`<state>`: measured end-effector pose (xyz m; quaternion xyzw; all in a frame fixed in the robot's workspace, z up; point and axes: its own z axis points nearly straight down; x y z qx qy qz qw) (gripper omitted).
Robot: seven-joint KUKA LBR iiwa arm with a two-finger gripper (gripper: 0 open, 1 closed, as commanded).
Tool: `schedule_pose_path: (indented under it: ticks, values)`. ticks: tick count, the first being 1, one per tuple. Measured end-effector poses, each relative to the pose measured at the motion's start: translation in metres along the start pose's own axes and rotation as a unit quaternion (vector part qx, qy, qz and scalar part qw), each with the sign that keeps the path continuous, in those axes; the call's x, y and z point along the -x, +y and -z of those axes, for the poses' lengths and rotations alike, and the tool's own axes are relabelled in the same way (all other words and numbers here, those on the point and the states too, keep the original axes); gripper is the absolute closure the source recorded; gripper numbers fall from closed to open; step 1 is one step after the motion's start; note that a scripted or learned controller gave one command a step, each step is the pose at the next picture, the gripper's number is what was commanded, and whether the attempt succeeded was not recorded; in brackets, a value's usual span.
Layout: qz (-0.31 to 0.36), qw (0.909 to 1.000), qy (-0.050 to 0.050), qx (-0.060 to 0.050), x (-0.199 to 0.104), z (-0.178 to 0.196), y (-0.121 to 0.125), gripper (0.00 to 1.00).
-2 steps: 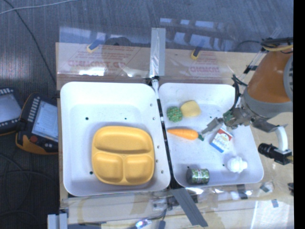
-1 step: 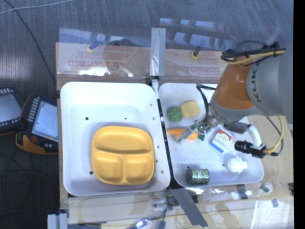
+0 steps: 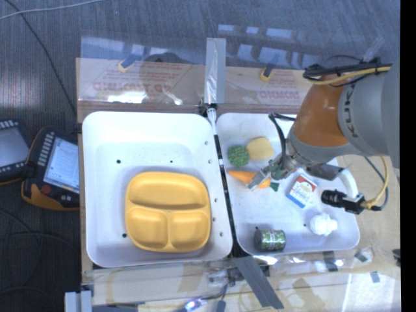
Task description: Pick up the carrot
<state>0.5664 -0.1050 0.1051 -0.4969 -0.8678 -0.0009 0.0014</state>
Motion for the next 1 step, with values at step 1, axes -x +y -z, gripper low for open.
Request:
schedule_pose_path:
  ticks: [1]
  values:
    - [0.021,0.9998,-0.003,0.0,-0.026,0.1374,0.0415,1.0]
